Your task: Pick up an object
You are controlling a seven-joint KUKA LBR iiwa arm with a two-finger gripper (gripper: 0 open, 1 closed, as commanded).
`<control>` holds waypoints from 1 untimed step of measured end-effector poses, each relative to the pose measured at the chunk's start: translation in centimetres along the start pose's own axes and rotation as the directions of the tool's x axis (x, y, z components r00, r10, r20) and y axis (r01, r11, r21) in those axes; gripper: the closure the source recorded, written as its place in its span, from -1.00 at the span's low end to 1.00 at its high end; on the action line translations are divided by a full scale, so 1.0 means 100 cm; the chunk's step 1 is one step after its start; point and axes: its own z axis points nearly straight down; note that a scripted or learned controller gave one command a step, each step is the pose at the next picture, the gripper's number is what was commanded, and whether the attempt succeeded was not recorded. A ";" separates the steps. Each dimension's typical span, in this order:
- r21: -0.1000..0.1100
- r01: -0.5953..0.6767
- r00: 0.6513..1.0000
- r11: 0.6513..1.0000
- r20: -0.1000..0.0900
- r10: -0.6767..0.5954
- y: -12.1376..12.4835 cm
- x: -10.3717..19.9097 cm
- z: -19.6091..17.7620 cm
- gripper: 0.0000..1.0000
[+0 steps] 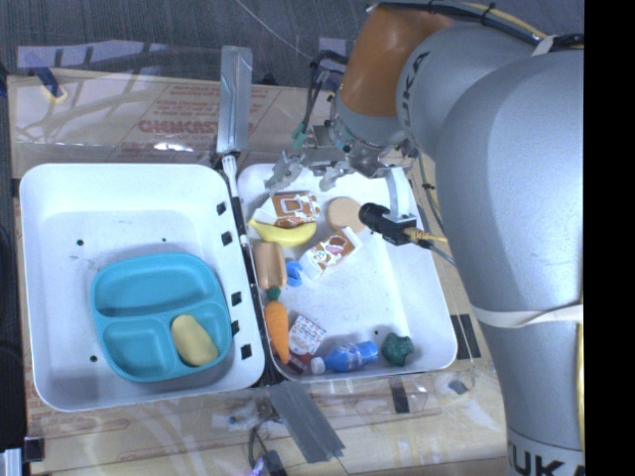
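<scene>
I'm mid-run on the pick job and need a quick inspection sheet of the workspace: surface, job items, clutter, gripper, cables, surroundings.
Surface: two white bins side by side, left bin and right bin, on a bench.
Job items: right bin holds a banana, carrot, blue bottle, dark green toy, juice carton, snack packet, a round tan piece and a bread roll.
Clutter: left bin holds a blue divided tray with a yellow lemon-like piece in its lower right compartment.
Gripper: gripper hangs over the right bin's far edge; nothing seen between its fingers.
Cables: black cable with yellow tip near the wrist.
Surroundings: grey floor beyond the bench.
</scene>
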 end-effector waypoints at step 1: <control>0.004 -0.212 0.977 0.977 0.000 0.212 -0.040 -0.047 0.071 -1.00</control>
